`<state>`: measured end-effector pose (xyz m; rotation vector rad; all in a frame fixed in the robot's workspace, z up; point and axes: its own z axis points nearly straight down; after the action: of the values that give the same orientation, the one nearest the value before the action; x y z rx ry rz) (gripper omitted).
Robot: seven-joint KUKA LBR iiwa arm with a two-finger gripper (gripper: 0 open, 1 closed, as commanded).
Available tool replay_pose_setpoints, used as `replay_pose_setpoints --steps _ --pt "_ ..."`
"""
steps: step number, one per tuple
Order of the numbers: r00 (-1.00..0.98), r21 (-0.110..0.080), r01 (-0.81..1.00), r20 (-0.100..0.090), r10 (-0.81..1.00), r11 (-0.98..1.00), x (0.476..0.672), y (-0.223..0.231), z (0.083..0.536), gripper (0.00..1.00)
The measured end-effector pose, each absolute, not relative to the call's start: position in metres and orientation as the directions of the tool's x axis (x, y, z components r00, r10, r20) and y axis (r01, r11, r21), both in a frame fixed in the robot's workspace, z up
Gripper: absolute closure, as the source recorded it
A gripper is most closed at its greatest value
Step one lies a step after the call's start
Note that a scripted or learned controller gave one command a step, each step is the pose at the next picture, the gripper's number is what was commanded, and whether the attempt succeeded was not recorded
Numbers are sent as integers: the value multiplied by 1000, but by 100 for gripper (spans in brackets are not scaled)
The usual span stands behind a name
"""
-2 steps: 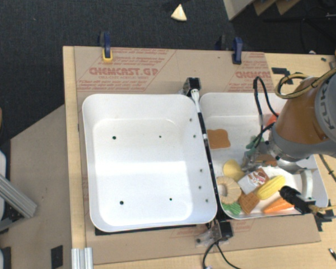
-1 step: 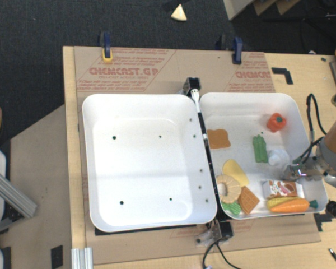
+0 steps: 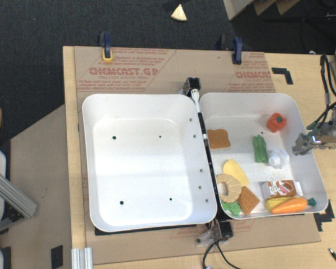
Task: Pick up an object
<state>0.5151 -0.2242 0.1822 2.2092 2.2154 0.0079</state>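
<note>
The gripper [image 3: 303, 144] hangs at the right bin's [image 3: 242, 101] far rim, seemingly empty; its opening is too small to read. The approach step is in hand. The toys lie inside, a green piece [image 3: 260, 149] nearest, so it must reach inward and descend.

Pincer [image 3: 306, 143] blurred at right bin's rim [image 3: 298, 106] — arm cut off by right edge
</note>
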Motion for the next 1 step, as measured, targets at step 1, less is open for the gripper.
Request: replay_pose_setpoints --steps 1 --pt "0 19 1000 -9 1000 1 480 -226 349 100"
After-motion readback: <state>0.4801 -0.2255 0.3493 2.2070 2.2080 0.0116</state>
